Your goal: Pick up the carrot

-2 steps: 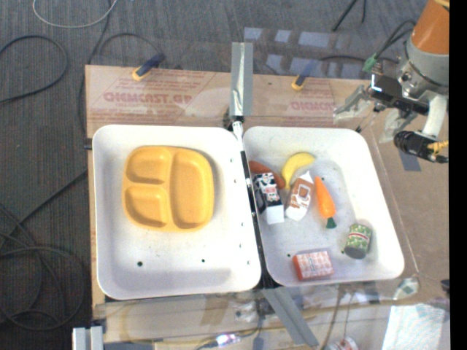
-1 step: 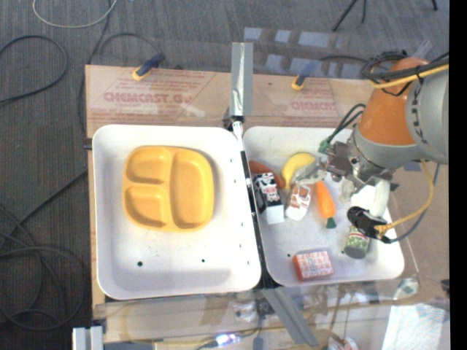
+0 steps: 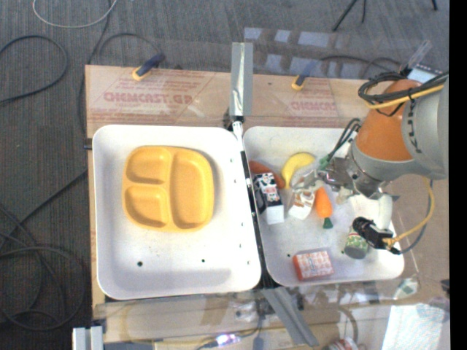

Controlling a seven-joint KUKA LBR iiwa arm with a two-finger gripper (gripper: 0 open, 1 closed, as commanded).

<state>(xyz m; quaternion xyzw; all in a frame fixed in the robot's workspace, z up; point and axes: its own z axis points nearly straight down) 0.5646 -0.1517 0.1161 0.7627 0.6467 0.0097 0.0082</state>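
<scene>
- Two white bins: left bin [image 3: 109, 268] holds one yellow divided tray [image 3: 171, 187] with three compartments; right bin [image 3: 379, 268] holds the clutter.
- One arm [image 3: 408, 133], grey with an orange band, enters from the right and bends down over the right bin's upper right part.
- One gripper [image 3: 321, 173] points left, low over the bin's middle; can't tell its opening, too cluttered.
- Right bin count: one yellow banana-like piece [image 3: 298, 165], one red box [image 3: 314, 265], one small white-and-black carton [image 3: 269, 194], one white packet [image 3: 301, 203], one dark round item [image 3: 356, 246].
- One carrot [image 3: 323, 204], orange with a green end, lies on the bin floor just below the gripper, beside the white packet.
</scene>
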